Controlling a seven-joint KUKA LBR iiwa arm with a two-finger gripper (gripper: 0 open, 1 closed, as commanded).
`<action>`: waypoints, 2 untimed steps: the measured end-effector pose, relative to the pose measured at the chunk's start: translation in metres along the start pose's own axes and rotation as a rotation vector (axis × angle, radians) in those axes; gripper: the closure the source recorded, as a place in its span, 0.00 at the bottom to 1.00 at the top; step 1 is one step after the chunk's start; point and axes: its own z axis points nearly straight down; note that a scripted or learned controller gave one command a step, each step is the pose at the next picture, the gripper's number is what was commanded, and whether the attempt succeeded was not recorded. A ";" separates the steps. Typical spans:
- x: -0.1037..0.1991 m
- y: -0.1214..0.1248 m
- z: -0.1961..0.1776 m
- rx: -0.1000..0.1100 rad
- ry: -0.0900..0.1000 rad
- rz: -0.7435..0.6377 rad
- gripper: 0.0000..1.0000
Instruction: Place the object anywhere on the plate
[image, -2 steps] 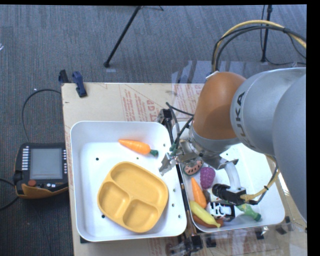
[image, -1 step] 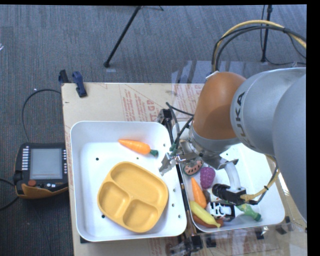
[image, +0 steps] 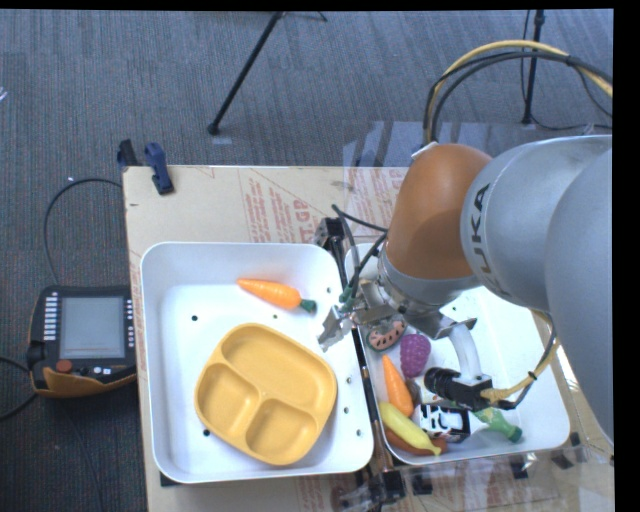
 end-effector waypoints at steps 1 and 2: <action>0.000 0.000 0.000 0.000 0.000 0.000 0.00; 0.000 0.000 0.000 0.000 0.000 0.000 0.00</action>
